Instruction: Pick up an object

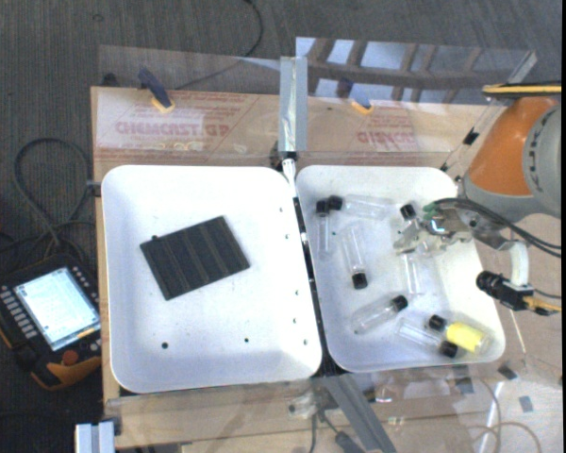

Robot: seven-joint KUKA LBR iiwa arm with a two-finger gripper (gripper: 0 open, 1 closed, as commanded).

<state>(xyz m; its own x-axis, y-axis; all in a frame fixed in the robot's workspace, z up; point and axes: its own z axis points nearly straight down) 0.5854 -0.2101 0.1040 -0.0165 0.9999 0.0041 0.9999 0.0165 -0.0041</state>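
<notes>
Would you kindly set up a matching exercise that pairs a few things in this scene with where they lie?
Things:
1. black ribbed pad
2. yellow vial
3. claw
4. handheld screen

Places:
A. near right corner of the right bin
B. on the floor, left of the bench
C. middle of the left bin
D. over the clear vials in the right bin

Pairs: 1-C, 2-A, 3-D, 4-B

The arm [528,159] reaches in from the right, its tool [426,232] low over the right bin [377,347] among clear vials [357,258] with black caps. A yellow vial [464,336] lies near the front corner. The left bin [132,196] holds a black ribbed pad [195,257].
</notes>
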